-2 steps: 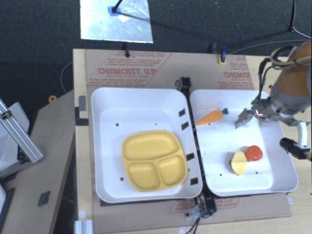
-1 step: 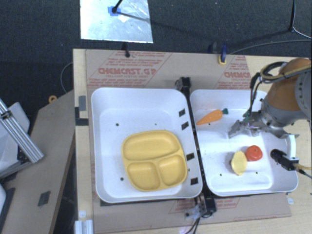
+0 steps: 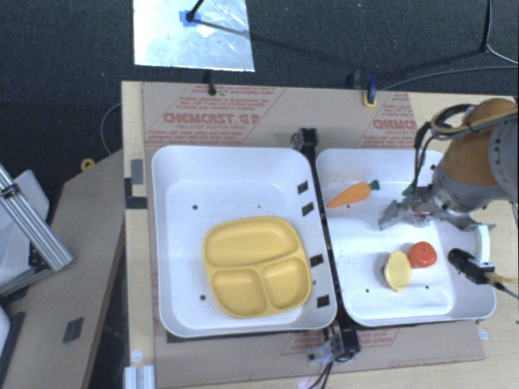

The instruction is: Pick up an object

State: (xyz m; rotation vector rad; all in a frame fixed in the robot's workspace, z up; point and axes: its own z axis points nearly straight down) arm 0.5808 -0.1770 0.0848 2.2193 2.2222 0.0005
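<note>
The left bin (image 3: pixel 174 217) holds a yellow tray (image 3: pixel 255 264). In the right bin (image 3: pixel 462 302), my fingers (image 3: pixel 399 215) hang spread and empty mid-bin (carrot (image 3: pixel 350 194) near its far edge; lemon (image 3: pixel 396 271) touching tomato (image 3: pixel 422 255) nearer the front).

We are looking down on two shallow white bins, the left bin (image 3: pixel 162 241) and the right bin (image 3: pixel 365 302), sitting side by side and touching along a black seam (image 3: pixel 318 217). Both are resting on a brown sheet (image 3: pixel 243 113) printed with red lettering, which is lying on a pale wooden bench (image 3: pixel 89 258). Beyond it we are seeing dark carpet (image 3: pixel 65 55) carrying a silvery square (image 3: pixel 190 35) with a blue mark (image 3: pixel 188 17). A blue and yellow clamp (image 3: pixel 371 89) is gripping the sheet's far edge, and an aluminium rail (image 3: pixel 32 225) is slanting in at left.
</note>
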